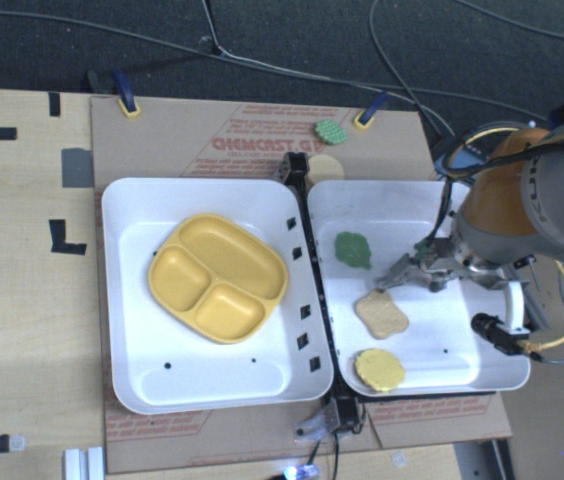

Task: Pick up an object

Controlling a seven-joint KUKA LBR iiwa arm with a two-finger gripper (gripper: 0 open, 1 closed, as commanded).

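Note:
In the right bin (462, 213) lie three small objects: a green leafy piece (352, 249) at the upper left, a tan bread-like slice (381, 314) in the middle, and a yellow round piece (379, 370) near the front edge. My gripper (390, 280) reaches in from the right and hovers just above the tan slice's upper edge, below and right of the green piece. Its dark fingers point left and nothing shows between them.
The left bin (127, 368) holds a yellow divided plate (218, 277). A black divider (307, 268) runs between the bins. A green object (330, 131) lies on the cardboard behind them. Cables trail across the dark floor at the top.

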